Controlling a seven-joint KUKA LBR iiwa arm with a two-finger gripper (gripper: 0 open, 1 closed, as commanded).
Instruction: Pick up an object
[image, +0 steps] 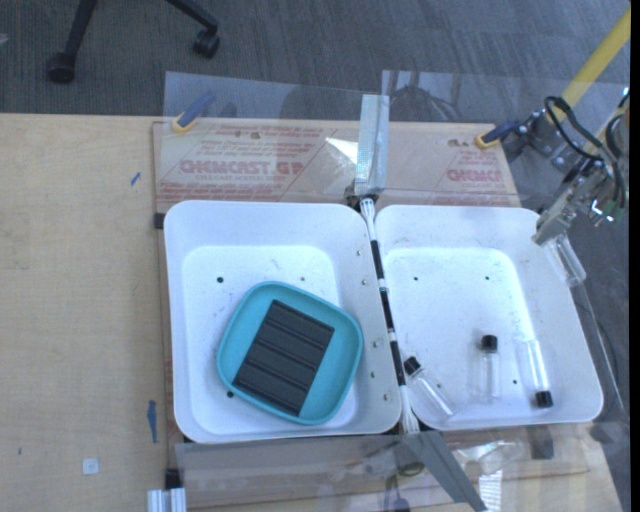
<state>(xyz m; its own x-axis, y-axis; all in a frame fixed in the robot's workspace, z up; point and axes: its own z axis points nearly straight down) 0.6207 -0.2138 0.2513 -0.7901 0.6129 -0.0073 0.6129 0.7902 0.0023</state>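
Two white bins sit side by side on the wooden surface (70, 300). The left bin (190, 230) holds a teal dish (345, 345) with rounded corners, and a dark ribbed pad (285, 357) lies tilted inside it. The right bin (440, 235) holds three small clear vials with black caps. One vial (425, 385) lies at the near left corner, right beside the wall between the bins. One vial (487, 365) is in the near middle, with its cap at the far end. One vial (534, 370) lies just to the right of that one, with its cap at the near end. The end effector (560, 225) is over the far right edge of the right bin, well apart from the vials. It is small and blurry, so I cannot tell if it is spread or pressed together.
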